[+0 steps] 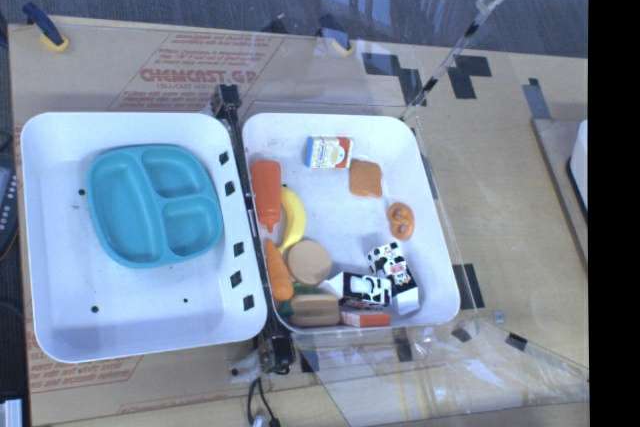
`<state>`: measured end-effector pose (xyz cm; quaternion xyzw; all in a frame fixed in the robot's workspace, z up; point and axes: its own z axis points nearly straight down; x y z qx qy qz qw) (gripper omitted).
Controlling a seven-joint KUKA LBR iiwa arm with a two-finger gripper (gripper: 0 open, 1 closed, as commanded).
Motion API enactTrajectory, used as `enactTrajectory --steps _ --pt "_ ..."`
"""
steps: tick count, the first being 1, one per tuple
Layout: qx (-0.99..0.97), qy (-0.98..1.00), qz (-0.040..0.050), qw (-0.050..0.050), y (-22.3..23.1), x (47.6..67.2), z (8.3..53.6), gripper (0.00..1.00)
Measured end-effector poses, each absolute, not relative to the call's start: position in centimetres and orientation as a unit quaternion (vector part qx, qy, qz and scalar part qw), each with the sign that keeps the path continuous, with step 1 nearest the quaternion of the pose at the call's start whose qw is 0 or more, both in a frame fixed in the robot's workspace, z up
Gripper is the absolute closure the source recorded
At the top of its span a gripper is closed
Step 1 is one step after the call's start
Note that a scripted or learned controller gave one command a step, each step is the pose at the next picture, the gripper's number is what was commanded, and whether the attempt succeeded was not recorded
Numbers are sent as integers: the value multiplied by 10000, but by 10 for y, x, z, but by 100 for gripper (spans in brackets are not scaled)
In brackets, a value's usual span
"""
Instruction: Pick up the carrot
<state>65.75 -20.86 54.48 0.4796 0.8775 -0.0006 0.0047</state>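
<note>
TARGET: carrot (279,272) is located at the lower left of the right bin (428,177), against the dividing wall, just beside the banana (292,218) | AXIS: long axis runs top to bottom of frame, slightly slanted | END EFFECTOR: state cannot be told | APPROACH: judged from frame right, across the bin.

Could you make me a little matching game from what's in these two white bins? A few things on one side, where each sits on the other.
Things:
1. blue divided plate
2. carrot
3. small carton
4. black-and-white cow toy

Places:
A. top of the right bin
B. left bin
C. right bin, lower right area
D. right bin, along its left wall, below the banana

Pairs: 1-B, 2-D, 3-A, 4-C
</note>
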Motion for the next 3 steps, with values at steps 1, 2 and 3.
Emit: enactTrajectory --steps 1,2,3 --pt "4212 9070 -16 41 -208 658 545 0" --pt "4213 9069 -15 41 -209 657 545 0" --pt "4214 9069 -15 41 -209 657 545 0"
